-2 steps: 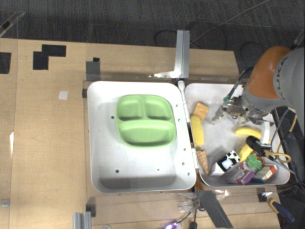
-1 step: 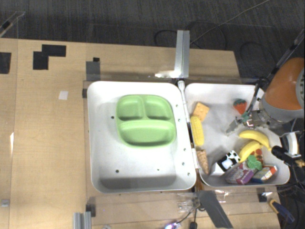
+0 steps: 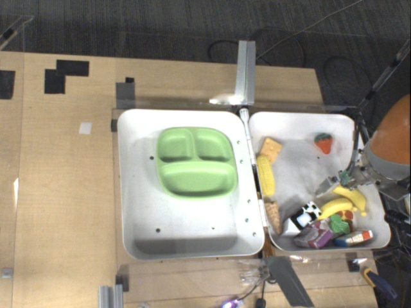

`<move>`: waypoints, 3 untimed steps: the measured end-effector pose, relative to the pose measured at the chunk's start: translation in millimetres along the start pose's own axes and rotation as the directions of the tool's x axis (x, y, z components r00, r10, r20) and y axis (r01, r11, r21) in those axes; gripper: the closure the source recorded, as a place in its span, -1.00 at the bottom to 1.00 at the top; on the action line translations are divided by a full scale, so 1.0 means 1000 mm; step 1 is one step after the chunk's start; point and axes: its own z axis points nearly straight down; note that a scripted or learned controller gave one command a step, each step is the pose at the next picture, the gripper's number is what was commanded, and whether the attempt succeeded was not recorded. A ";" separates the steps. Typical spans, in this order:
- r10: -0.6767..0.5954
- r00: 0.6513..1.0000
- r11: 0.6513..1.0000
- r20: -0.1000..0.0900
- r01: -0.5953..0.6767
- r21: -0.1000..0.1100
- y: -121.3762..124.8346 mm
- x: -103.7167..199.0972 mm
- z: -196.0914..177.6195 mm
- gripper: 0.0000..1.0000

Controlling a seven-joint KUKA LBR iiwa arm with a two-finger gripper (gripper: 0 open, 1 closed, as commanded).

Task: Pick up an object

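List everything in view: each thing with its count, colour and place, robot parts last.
bins: 2, white, side by side on the bench
tray: 1, green, three compartments, middle of the left bin
cracker: 1, orange, right bin, upper left
corn: 1, yellow, right bin, along the left wall
strawberry: 1, red with a green top, right bin, upper right
banana: 1, yellow, right bin, lower right
cow: 1, black and white, right bin, left of the banana
pile: several small toys, purple, red and green, right bin's bottom right corner
arm: 1, orange and grey, right edge
end effector: 1, dark, just above the banana
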 end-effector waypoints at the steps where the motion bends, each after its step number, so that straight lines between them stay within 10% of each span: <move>1: -0.019 1.000 1.000 -0.003 0.019 0.004 0.013 -0.003 -0.117 -1.00; 2: -0.182 0.983 0.983 -0.005 0.182 0.004 0.098 -0.027 -0.015 -1.00; 3: -0.183 0.983 0.983 0.002 0.183 -0.005 0.101 -0.027 -0.030 1.00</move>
